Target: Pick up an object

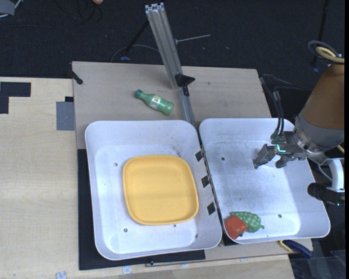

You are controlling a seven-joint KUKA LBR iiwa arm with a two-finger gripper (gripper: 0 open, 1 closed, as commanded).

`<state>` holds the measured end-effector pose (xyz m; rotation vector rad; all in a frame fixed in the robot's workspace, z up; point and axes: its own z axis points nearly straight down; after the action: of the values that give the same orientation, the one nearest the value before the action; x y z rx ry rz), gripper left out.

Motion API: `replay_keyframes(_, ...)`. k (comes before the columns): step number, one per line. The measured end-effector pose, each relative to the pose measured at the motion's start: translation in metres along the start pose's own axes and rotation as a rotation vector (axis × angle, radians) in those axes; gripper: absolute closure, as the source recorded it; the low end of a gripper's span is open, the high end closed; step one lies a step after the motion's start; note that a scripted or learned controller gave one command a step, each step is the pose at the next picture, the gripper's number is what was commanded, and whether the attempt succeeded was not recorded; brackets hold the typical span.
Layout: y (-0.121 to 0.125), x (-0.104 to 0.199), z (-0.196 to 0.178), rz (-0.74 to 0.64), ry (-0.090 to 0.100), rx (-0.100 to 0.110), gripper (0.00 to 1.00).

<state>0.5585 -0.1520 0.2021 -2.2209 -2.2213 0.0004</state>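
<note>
A small red and green toy point(241, 224) lies at the front left corner of the right bin point(250, 182). A yellow square plate point(160, 189) rests flat in the left bin point(104, 156). My gripper point(271, 156) hangs over the right side of the right bin, well behind the toy, open with nothing between its fingers. The arm's orange band point(331, 97) rises at the right edge.
A green bottle point(155, 102) lies on its side on the bench behind the left bin. A slanted metal rail point(168, 45) stands behind the gap between the bins. Black clips point(205, 179) line the divide between the bins.
</note>
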Motion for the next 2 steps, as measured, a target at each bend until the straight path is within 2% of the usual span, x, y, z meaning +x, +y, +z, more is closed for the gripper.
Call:
replay_keyframes(1,0.0,0.0,0.0,0.0,0.0,0.0,0.0)
replay_keyframes(2,-0.009,-0.005,0.051,0.0,0.001,0.004,0.0)
